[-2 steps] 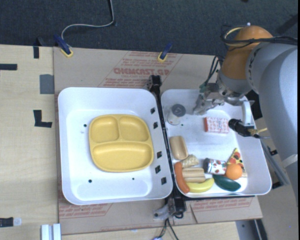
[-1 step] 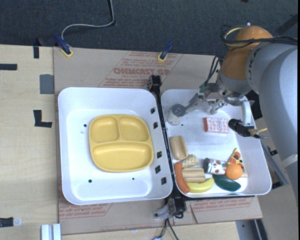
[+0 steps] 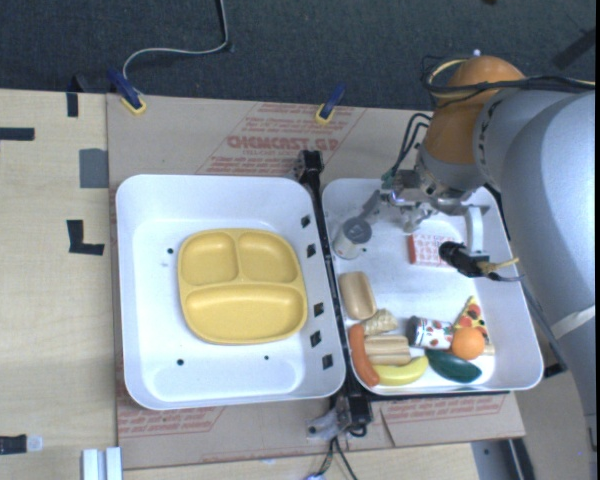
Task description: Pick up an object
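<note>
Toy foods (image 3: 410,346) lie heaped at the right bin's (image 3: 520,368) near end; a red-and-white packet (image 3: 426,249), perhaps, lies apart.

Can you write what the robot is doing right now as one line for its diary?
gripper: over right bin, far end | held: nothing seen | toy food: piled at near end | yellow tray: in left bin

The arm (image 3: 550,178) was bulky, smooth grey, with a rounded orange band (image 3: 465,108) above its wrist. Thin dark and yellowish cables looped beside that band, leading to a metal-and-black gripper (image 3: 420,218).
</note>
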`<state>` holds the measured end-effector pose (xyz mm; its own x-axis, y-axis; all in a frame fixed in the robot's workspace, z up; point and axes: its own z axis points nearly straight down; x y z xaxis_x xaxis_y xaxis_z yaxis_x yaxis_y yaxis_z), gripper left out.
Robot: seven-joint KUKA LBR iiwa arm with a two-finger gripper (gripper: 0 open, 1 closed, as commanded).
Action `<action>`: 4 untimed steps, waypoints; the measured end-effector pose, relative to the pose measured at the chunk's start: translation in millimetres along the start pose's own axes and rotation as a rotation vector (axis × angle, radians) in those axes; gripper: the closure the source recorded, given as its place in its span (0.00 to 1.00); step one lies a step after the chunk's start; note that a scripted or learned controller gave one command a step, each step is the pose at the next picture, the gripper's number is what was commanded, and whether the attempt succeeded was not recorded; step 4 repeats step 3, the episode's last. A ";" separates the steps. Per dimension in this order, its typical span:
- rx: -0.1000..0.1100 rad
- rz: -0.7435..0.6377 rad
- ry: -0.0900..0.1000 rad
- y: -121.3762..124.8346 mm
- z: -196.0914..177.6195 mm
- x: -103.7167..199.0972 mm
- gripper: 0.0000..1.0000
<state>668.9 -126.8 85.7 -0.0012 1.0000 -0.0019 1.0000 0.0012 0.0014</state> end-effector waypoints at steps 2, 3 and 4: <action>-0.001 0.000 -0.001 0.2 -9.9 -0.3 0.00; 0.000 0.000 0.001 -0.1 0.4 29.0 0.00; 0.000 0.000 0.001 -0.1 0.4 29.0 0.00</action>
